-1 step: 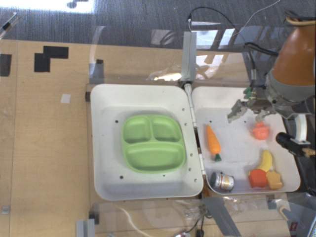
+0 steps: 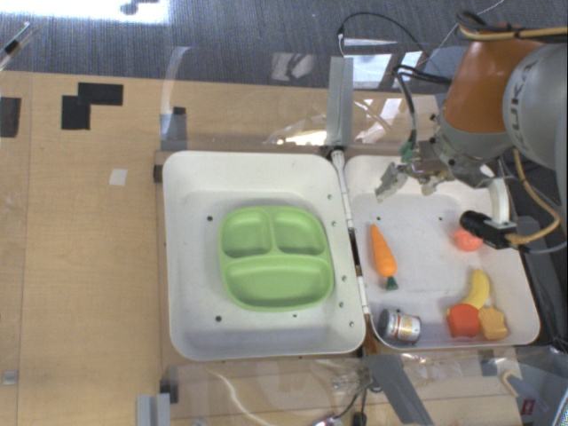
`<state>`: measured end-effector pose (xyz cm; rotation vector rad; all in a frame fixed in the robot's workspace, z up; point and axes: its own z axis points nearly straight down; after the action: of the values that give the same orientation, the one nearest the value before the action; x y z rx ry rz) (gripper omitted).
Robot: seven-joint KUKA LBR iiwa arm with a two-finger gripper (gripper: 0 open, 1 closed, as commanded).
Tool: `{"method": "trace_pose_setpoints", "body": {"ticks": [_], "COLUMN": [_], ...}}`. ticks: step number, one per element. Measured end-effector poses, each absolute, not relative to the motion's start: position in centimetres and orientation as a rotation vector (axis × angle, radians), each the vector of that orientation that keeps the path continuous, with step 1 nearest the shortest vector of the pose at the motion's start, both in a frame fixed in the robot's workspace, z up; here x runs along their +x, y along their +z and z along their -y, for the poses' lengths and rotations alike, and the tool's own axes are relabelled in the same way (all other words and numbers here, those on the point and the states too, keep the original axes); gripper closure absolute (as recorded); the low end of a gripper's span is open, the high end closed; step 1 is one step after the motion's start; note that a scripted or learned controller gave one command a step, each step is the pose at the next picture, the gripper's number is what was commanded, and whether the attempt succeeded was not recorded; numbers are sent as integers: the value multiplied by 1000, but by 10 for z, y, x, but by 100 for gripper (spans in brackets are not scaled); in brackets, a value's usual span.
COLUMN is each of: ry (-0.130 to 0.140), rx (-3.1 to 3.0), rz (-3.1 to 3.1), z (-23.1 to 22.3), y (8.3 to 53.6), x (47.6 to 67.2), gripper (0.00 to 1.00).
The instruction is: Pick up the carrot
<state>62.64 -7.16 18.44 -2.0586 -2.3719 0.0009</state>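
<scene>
I'm watching the arm (image 2: 497,87) reaching in over the right bin's (image 2: 426,247) far edge, its tool (image 2: 410,178) hanging open and empty, while the carrot (image 2: 382,252) is lying near that bin's left wall.

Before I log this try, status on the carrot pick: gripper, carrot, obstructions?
Gripper above right bin's far edge, holding nothing. Carrot flat by the bin's left wall, untouched. Silver can nearest it, apart; path looks open.

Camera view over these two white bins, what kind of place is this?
Probably a robotics lab test bench: a robot arm reaches over two white bins, with toy food such as a carrot and a green divided plate.
</scene>
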Motion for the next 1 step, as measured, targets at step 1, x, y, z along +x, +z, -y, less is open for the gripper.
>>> {"method": "trace_pose_setpoints", "body": {"ticks": [1], "ry": [-1], "rx": [-2005], "rz": [2418], "z": [86], "y": [92], "x": [567], "gripper": [0]}}
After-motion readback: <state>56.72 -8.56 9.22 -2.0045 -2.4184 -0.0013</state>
